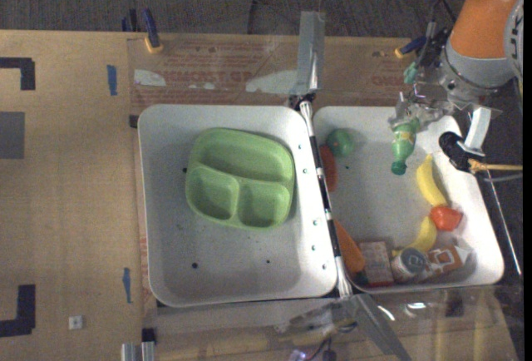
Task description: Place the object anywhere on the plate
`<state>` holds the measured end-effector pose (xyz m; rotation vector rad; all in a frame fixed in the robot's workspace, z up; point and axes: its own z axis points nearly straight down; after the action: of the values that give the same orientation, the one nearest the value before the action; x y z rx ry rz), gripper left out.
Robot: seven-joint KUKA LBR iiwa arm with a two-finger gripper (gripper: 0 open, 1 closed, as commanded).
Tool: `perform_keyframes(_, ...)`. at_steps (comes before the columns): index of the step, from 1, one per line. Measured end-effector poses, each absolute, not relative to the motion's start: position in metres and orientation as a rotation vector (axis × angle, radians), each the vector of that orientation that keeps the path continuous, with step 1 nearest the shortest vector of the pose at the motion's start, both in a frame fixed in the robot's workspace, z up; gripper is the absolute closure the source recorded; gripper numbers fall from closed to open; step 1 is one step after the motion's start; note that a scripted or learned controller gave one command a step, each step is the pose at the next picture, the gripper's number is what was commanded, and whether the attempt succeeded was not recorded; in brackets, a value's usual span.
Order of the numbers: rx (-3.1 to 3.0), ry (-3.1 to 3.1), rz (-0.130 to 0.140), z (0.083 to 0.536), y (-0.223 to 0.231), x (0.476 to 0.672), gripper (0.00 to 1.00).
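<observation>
While my gripper (409, 120) hangs over the right bin (490, 268), I see it clenched on the neck of a green bottle (402, 145), which dangles upright above the bin floor. The green divided plate (241, 178) sits in the left bin (166, 268), well apart.

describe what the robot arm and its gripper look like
The arm has a rounded orange band above a grey wrist, with a yellow and black cable looped over its top. Its gripper is a cluster of grey metal parts with small blue and green bits beside it.
</observation>
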<state>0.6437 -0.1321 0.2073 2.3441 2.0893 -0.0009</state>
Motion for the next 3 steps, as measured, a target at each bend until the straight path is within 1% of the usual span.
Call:
perform_keyframes(1, 2.182, 2.255, 0.003, 0.285, -0.088, 0.668, 1.00)
perform_keyframes(2, 2.376, 2.057, -0.002, 0.177, -0.097, 0.635, 1.00)
perform_keyframes(3, 2.373, 2.057, 0.002, 0.187, -0.097, 0.636, 1.00)
